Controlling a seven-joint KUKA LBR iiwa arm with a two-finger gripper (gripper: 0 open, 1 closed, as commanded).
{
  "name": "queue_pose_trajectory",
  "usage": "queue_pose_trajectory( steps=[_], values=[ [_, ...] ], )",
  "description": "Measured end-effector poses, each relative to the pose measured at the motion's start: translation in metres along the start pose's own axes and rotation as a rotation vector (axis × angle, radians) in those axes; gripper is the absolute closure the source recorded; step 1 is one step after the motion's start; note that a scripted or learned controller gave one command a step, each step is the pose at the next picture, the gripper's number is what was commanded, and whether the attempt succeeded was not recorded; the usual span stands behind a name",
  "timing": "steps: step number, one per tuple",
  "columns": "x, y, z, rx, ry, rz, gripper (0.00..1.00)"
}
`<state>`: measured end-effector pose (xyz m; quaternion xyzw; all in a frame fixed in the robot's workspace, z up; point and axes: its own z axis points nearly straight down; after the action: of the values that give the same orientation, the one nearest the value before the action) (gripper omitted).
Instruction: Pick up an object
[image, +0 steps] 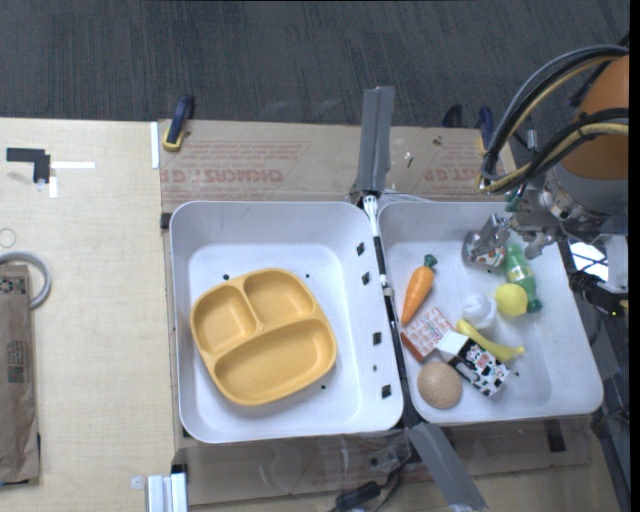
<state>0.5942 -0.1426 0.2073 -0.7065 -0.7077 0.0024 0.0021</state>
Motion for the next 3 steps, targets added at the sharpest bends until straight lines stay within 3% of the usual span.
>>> queue_pose_trajectory(
  steps=[1,2,3],
  values=[
    [-0.068,0.004,0.106,-0.006,0.005,0.048,0.0],
    [-0.07,0.004,0.1,-0.003,0.003,0.049,1.0],
    [-0.051,0.048,0.119,0.023,-0.001,0.158,1.0]
  ],
)
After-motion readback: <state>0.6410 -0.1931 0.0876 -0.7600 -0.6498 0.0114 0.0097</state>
